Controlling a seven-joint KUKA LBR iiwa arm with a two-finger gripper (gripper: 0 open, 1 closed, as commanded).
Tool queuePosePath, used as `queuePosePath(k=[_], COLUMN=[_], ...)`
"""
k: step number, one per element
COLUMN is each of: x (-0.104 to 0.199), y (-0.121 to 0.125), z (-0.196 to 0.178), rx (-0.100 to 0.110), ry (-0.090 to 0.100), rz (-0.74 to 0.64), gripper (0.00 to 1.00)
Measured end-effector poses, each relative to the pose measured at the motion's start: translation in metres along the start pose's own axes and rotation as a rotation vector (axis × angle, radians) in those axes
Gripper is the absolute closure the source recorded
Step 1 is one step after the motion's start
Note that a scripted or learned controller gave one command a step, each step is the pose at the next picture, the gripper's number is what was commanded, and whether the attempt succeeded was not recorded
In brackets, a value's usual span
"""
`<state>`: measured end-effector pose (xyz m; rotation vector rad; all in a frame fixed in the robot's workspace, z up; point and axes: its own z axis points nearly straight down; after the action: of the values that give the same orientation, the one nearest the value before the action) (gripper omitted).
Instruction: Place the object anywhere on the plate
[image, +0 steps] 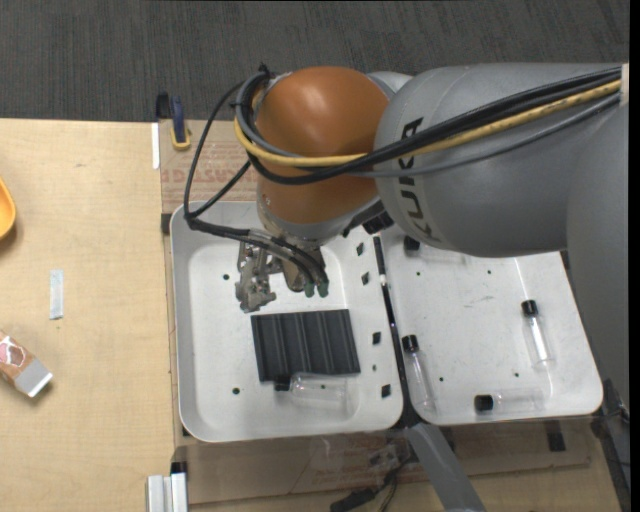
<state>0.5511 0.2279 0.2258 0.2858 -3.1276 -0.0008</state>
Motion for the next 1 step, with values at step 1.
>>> queuePosePath(k=[1], x=[-0.0144], y=[-0.0037], z=[0.0517], rx=[-0.001], ry=[-0.002], rz=[-0.618], gripper=[1.00])
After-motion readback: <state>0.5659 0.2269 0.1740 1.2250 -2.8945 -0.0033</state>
